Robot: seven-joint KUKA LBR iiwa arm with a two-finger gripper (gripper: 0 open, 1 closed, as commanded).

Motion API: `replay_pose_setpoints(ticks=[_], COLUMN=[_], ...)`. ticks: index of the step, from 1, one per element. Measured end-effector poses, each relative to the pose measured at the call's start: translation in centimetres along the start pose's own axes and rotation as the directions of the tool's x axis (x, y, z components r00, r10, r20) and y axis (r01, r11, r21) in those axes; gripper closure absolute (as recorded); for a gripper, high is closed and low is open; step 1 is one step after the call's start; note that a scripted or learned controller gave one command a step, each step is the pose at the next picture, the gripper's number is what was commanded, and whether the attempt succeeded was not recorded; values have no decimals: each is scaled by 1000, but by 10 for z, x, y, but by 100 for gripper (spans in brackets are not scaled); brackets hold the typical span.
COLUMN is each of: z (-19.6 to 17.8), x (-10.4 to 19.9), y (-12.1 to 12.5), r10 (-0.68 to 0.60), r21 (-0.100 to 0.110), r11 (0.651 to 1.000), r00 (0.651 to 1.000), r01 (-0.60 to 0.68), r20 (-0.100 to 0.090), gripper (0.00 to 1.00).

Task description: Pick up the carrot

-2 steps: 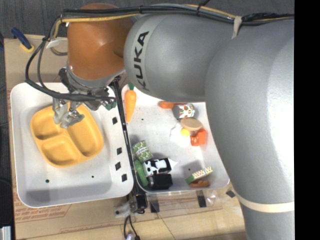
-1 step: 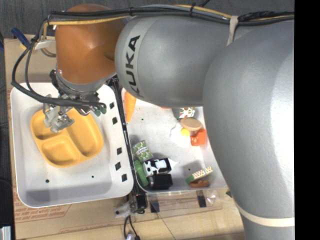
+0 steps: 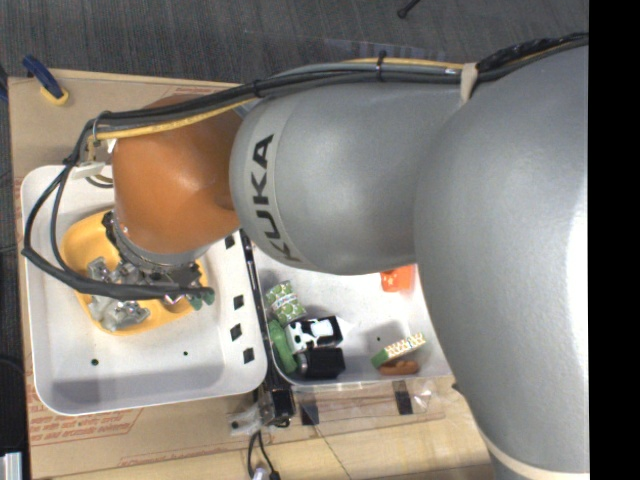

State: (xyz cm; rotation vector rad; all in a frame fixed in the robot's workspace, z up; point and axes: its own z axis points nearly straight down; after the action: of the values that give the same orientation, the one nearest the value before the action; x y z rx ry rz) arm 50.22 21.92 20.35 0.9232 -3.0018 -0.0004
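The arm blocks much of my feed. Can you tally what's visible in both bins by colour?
Yellow: 1, yellow piece, left bin
Orange: 1, orange piece, right bin, partly under the arm
Green: 2, striped piece, dark green piece
Black: 2, black-and-white piece, black piece
Brown: 1, brown piece
Total: 7 clearly visible

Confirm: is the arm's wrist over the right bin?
No, the orange wrist hangs over the left bin, above a yellow object.
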Motion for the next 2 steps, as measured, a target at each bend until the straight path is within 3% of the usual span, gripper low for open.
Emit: replay_pose_setpoints(ticks=[1,2], z=[15,-6], x=[-1,23], y=[-3,-108], r10=[271,135], r21=[1,5], r11=[963,991], r00=[963,991], r01=[-271,-135], r20=[-1,4], gripper=[100,100])
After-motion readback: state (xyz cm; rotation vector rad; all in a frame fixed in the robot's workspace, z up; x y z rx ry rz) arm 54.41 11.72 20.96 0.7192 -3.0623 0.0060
